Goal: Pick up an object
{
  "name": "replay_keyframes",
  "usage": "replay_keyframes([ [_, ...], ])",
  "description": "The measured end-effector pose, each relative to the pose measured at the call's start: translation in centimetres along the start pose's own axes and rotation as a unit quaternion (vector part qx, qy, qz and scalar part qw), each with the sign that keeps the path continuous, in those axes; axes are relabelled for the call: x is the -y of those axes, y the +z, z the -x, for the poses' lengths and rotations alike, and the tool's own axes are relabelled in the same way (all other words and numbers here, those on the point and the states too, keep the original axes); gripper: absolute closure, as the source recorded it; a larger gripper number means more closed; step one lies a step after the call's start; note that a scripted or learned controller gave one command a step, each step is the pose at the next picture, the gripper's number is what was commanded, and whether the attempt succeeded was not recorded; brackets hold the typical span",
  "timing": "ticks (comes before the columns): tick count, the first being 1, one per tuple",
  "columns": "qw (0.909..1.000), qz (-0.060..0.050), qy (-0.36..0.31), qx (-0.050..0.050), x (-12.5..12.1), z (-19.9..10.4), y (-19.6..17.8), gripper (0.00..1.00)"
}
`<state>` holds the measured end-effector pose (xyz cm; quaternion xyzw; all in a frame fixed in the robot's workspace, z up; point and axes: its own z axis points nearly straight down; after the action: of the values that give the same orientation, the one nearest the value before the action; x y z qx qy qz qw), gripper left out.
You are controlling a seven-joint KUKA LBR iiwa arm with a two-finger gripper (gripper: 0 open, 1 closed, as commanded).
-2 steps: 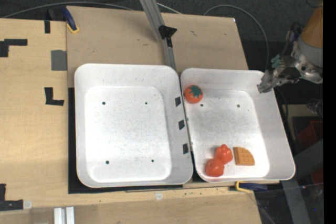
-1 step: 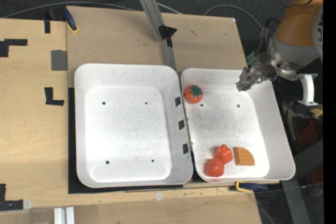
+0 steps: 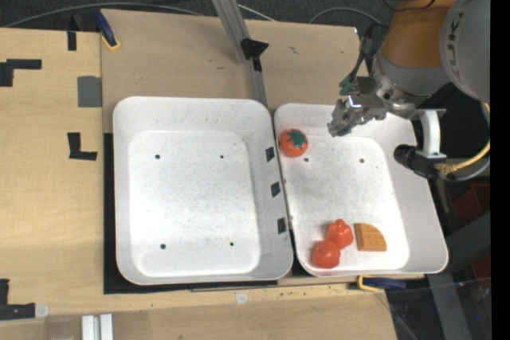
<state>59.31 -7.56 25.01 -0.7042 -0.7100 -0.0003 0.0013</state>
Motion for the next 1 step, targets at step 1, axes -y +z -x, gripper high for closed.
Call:
replay_keyframes([
  [1, 1.0, 0.0, 0.0, 0.0, 0.22, -5.23, -0.41, 1.0],
])
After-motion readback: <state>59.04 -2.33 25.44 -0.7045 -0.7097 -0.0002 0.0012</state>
